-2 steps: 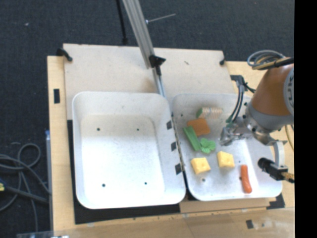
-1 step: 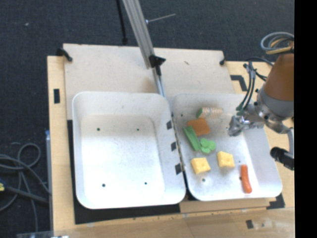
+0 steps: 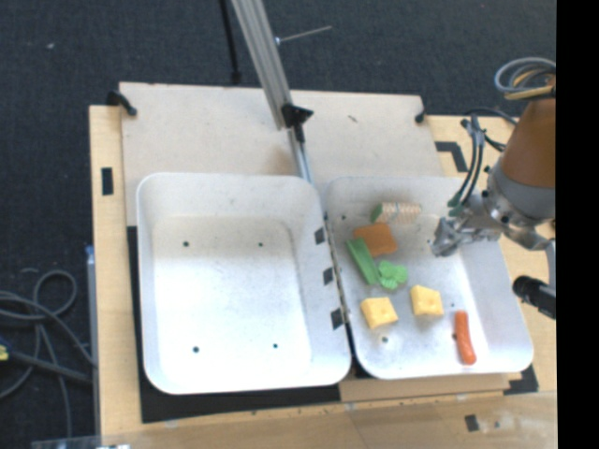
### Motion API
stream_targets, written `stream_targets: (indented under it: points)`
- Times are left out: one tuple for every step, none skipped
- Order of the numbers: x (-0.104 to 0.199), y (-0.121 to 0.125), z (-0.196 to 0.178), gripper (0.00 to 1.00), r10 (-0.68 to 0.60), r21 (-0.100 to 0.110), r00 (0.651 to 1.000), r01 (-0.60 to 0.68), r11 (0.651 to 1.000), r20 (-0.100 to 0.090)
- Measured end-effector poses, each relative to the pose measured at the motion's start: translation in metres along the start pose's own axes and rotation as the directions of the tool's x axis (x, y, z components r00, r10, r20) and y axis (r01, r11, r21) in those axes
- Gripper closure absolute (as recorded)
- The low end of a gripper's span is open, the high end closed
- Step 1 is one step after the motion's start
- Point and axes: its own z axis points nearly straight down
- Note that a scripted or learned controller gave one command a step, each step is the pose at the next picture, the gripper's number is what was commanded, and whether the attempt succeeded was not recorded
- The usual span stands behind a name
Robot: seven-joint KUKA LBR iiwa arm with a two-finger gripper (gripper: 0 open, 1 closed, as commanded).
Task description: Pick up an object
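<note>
Grey two-finger gripper [image 3: 447, 241] hangs over my right white bin [image 3: 496, 288]; grip state unclear. Orange block [image 3: 378, 239] sits just left; yellow cube [image 3: 427, 302] below.

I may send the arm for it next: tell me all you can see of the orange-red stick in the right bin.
The orange-red stick is a slim, rounded piece, like a toy carrot or sausage, apparently smooth plastic. It lies flat on the floor of the right bin, near its front right corner, running roughly front to back. Nothing touches it: a yellow block sits apart to its left, and the claw is farther back.
</note>
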Motion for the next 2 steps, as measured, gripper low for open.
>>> stream_targets:
  points:
    - [0.051,0.014,-0.014,1.00,-0.004,-0.001,1.000,0.004,1.000,-0.001]
    - [0.093,0.025,-0.011,1.00,-0.003,0.000,1.000,0.003,1.000,-0.001]
